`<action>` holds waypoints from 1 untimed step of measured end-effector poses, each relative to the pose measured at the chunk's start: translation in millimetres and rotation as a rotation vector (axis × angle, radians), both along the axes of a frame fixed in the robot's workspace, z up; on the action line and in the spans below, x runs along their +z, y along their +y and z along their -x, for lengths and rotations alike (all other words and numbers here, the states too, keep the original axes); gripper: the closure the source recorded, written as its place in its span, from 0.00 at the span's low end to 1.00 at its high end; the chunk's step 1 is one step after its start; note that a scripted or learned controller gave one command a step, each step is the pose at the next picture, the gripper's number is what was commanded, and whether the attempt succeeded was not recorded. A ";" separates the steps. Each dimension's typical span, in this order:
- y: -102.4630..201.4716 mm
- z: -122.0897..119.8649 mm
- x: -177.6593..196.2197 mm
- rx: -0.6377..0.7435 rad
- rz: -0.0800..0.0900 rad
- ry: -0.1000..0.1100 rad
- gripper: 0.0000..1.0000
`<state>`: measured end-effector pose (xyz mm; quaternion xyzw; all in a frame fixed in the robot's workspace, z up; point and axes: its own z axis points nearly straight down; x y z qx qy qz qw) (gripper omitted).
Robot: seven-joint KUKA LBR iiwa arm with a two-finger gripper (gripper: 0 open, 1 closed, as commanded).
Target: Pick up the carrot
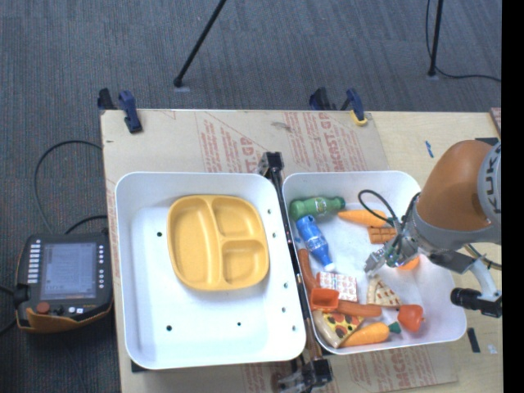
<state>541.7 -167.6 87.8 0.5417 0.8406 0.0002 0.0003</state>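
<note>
Orange tapered plastic carrot (361,217) is lying in the right shallow white bin (434,188), long axis near horizontal, tip pointing left. Two-finger gripper (385,258) is hovering just below it; grip state indiscernible.

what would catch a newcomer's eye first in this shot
Probably the yellow divided plate, alone in the left bin. Next, the colourful jumble of toy food in the right bin, including a carrot at its near edge. The gripper hangs over that bin's middle, away from the carrot.
</note>
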 end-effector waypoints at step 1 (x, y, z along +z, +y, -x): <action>7.2 9.2 124.6 -0.026 0.000 -0.002 1.00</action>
